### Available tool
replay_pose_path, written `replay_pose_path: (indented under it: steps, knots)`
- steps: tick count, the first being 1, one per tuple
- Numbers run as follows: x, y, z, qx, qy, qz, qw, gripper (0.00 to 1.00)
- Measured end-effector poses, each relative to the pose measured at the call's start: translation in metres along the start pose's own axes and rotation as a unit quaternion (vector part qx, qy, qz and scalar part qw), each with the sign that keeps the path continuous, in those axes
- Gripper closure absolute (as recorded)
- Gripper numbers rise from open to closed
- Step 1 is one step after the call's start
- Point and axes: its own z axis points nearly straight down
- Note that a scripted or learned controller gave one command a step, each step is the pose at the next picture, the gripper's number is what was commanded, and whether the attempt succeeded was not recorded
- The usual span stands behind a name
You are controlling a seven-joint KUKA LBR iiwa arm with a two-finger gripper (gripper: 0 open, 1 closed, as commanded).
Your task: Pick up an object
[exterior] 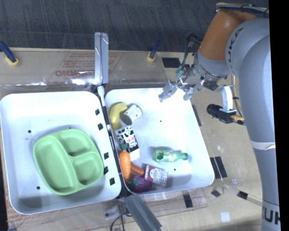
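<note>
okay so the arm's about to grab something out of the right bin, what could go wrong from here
The hand is near the right white bin's far rim and could clip it going down. The orange carrot, purple vegetable and small red packet crowd one corner, so a grasp may slip. The green plastic bottle lies sideways and may roll.

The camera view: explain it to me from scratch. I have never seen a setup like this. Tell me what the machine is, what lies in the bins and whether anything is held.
The picture comes from a fixed camera above a bench, looking down at a slant. The big grey arm with an orange band is a robot arm reaching in from the right. Its gripper hangs over the right bin's top edge, with nothing visibly between its fingers. The left bin holds a green divided tray. In the right bin lie a green bottle, a carrot, a yellow item with a small cup, a black-and-white carton, a red packet and something purple.
</note>
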Motion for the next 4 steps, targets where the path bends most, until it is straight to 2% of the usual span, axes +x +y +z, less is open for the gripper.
replay_pose_path:
  steps: [1, 2, 3, 4]
  knots:
    - [-0.014, -0.023, 0.116, -0.001, 0.0, -0.057, 0.9984, 0.0]
    - [-0.014, -0.077, 0.094, -0.001, 0.0, -0.121, 0.9927, 0.0]
    - [-0.015, -0.077, 0.084, 0.0, 0.0, -0.123, 0.9924, 1.0]
    - [-0.014, -0.091, 0.121, 0.0, 0.0, -0.16, 0.9872, 1.0]
